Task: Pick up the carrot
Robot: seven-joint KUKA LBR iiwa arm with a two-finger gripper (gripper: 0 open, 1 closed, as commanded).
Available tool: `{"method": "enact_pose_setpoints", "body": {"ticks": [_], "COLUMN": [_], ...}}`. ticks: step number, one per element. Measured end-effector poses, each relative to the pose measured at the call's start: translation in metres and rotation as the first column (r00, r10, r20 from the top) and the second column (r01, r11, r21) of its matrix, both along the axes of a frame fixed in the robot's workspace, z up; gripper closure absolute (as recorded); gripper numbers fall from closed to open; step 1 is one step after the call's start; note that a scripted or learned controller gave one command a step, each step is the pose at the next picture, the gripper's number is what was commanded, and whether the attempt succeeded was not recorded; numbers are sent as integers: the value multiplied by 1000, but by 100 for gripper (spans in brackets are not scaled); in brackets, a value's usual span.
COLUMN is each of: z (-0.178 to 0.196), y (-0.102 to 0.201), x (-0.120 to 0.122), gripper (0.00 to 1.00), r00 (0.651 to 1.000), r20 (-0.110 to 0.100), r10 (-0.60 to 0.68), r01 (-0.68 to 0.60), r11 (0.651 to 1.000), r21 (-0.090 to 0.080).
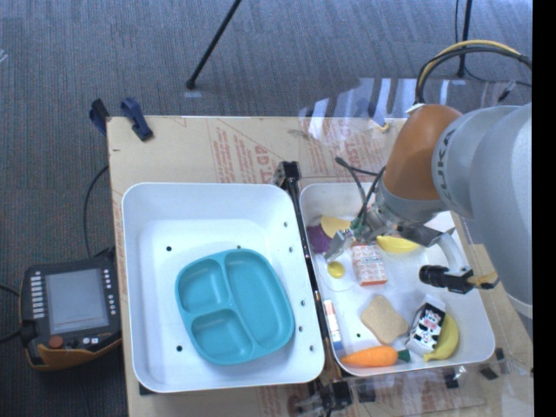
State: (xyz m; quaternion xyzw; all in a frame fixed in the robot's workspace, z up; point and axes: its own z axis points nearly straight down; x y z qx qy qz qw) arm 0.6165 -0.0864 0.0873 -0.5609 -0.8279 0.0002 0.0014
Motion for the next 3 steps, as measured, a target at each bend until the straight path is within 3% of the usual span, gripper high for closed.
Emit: {"method": "enact_pose_setpoints", "body": {"ticks": [1, 2, 3], "z": [0, 10, 135], "y": [-5, -3, -74], "x": [28, 29, 31], "gripper": [0, 100, 100], "r00": [971, 973, 993], "r20": [1, 0, 18], "r10": [-239, -231, -117], "r01": [239, 231, 117], "r11": [971, 973, 993], "r21": [-2, -2, -6]}}
